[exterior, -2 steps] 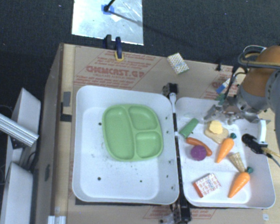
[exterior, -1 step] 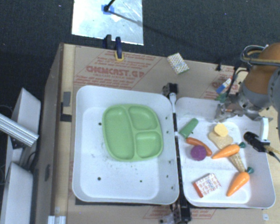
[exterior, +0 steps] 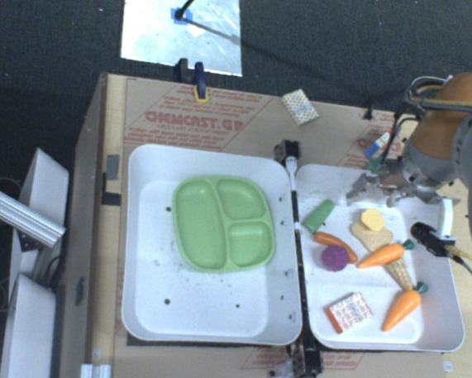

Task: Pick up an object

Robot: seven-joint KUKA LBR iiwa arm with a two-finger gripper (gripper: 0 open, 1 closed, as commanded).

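My gripper (exterior: pixel 378 194) hangs over the back part of the right bin (exterior: pixel 447 329), fingers spread open with nothing between them. Just below it lie a yellow piece (exterior: pixel 372 219) on a tan cracker (exterior: pixel 370 237). Further toys in that bin: a green block (exterior: pixel 318 214), a thin orange carrot (exterior: pixel 331 240), a purple ball (exterior: pixel 335 257), a larger carrot (exterior: pixel 382 255), a cone (exterior: pixel 402 275), another carrot (exterior: pixel 401 310) and a red-and-white packet (exterior: pixel 349 311).
The left bin (exterior: pixel 142 300) holds a green divided plate (exterior: pixel 223 223). A black clip (exterior: pixel 289 153) sits where the two bins meet at the back. A small patterned box (exterior: pixel 299 106) lies on the cardboard behind the bins. The arm's black cable fitting (exterior: pixel 429 237) overhangs the right bin's right side.
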